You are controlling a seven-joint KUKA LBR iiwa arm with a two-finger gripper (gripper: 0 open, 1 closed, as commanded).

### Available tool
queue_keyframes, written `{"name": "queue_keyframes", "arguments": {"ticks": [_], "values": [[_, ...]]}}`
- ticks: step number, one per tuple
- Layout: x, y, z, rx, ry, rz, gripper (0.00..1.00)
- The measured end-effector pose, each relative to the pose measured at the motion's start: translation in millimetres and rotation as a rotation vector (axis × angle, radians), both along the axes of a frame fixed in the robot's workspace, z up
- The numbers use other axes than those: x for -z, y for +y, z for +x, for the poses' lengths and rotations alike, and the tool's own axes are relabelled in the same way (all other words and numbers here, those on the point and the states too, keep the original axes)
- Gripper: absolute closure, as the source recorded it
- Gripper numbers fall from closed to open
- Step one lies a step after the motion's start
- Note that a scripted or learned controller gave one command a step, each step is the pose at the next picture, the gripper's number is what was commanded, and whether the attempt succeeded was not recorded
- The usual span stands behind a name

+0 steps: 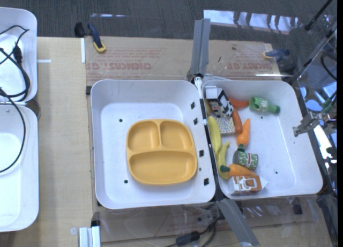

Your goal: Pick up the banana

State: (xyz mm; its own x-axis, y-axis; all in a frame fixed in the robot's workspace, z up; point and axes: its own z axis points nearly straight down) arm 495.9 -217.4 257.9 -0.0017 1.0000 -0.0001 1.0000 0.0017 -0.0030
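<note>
The banana (pixel 214 136) lies along the left wall of the right bin (pixel 278 149), among other toy food. The end effector (pixel 305 128) sits at that bin's right edge, well apart from the banana. Whether it is clenched cannot be told.

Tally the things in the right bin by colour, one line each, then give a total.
Yellow: 2, the banana and a second yellow piece
Orange: 3, carrots
Green: 2, bottle and can
Black and white: 1, cow toy
Orange and white: 1, carton
Total: 9
</note>
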Motion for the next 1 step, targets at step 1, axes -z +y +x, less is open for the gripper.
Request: {"name": "queue_keyframes", "arguments": {"ticks": [1], "values": [[32.0,-4.7,-10.7,-0.281,-0.001,0.001,0.00]]}}
